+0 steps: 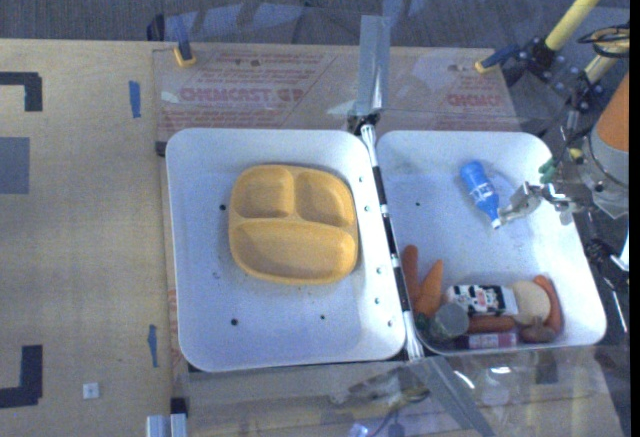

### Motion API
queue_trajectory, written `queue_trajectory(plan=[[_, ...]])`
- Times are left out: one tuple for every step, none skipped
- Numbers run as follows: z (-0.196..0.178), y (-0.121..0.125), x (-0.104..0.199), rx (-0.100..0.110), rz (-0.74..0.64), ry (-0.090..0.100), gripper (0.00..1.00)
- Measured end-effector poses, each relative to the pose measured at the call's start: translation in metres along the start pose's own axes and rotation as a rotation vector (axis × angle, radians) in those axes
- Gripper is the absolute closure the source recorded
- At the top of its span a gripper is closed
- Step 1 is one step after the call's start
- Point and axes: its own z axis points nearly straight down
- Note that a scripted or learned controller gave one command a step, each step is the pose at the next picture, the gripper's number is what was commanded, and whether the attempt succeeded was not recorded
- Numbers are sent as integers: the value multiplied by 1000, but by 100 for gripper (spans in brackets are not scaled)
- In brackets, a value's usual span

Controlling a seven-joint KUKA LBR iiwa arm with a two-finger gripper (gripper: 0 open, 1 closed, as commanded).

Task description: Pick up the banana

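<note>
The biggest thing is the brown table [80,225], and it goes out to the left of the yellow plate [294,223]. 2 white bins sit on the table side by side. The left bin [200,325] has the yellow plate in its middle. The plate has 3 parts and nothing else lies on it. The right bin [440,165] is just to the right of the plate, and the 2 bins touch along 1 edge. The grey arm [612,130] with its orange band is far to the right of the plate, at the right side of the right bin. The shiny claw [516,205] hangs over the right bin, to the right of the plate and about level with it. I cannot tell if the claw is wide or narrow. A blue bottle [480,189] lies just left of the claw, on the side toward the plate, and its low end is very near the claw. To the right of the plate and lower down is a heap of small toy foods. In the heap are an orange carrot [431,286], a black and white box [481,299], a pale bun [531,300] and a grey round thing [451,321]. They are packed close and touch. I cannot tell which thing there is the banana.
</note>
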Motion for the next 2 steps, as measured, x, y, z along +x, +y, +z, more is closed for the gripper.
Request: queue_trajectory(plan=[[63, -28, 21, 2, -130, 1, 0], [12, 11, -13, 0, -60, -1, 0]])
